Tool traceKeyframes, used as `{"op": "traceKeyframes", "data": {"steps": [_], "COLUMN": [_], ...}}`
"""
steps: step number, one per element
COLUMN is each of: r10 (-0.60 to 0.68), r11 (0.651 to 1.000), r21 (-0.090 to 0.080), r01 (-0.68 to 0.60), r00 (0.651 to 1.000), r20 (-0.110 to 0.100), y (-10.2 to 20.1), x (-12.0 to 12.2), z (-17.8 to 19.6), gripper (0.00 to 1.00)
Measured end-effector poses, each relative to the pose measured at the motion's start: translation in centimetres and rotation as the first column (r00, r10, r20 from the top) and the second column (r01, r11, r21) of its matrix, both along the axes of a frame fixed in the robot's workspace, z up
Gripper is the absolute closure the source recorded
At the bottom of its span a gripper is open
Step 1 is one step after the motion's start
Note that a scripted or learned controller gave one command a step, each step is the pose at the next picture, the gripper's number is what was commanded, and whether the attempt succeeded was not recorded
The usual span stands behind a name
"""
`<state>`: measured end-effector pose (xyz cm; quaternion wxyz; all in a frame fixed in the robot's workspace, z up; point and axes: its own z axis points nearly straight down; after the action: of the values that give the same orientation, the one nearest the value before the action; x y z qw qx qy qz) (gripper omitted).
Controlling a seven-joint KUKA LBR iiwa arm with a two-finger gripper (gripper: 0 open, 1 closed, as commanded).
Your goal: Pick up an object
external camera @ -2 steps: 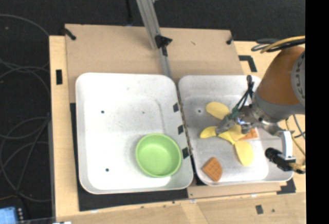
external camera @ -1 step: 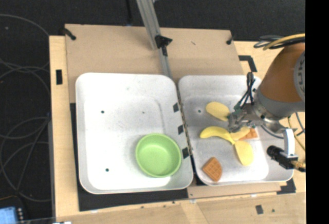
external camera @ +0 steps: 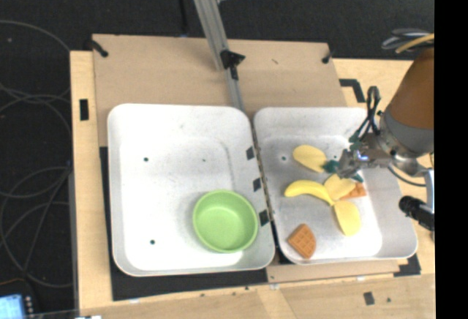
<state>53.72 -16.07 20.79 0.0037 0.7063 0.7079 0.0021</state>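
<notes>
The right bin [external camera: 292,131] holds a yellow banana [external camera: 308,190], a pale yellow piece [external camera: 310,158] above it, another yellow piece [external camera: 348,218] lower right, a small orange item [external camera: 356,191] and a brown waffle-like biscuit [external camera: 302,241] near the front. My gripper [external camera: 347,166] hangs low over the right side of this bin, just above the cluster of yellow pieces, with a teal bit at its tip. Nothing is visibly lifted between its fingers.
A green bowl [external camera: 225,220] sits in the front right corner of the left bin [external camera: 161,149]. A grey metal rail [external camera: 208,10] slants down from the top to the gap between the bins. Cables lie on the dark floor at left.
</notes>
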Motion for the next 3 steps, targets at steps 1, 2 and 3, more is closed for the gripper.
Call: {"op": "traceKeyframes", "data": {"steps": [1,2,3], "r10": [0.001,0.001,0.001], "r11": [1.0,1.0,1.0], "r21": [0.003,0.002,0.003], "r01": [-0.001,-0.001,-0.001], "r00": [1.0,1.0,1.0], "r20": [-0.006,-0.006,-0.007], "y": [-0.1,4.5,9.5], "x": [0.1,1.6,2.8], "z": [0.9,0.3,-0.2], "gripper": [1.0,1.0,1.0]}}
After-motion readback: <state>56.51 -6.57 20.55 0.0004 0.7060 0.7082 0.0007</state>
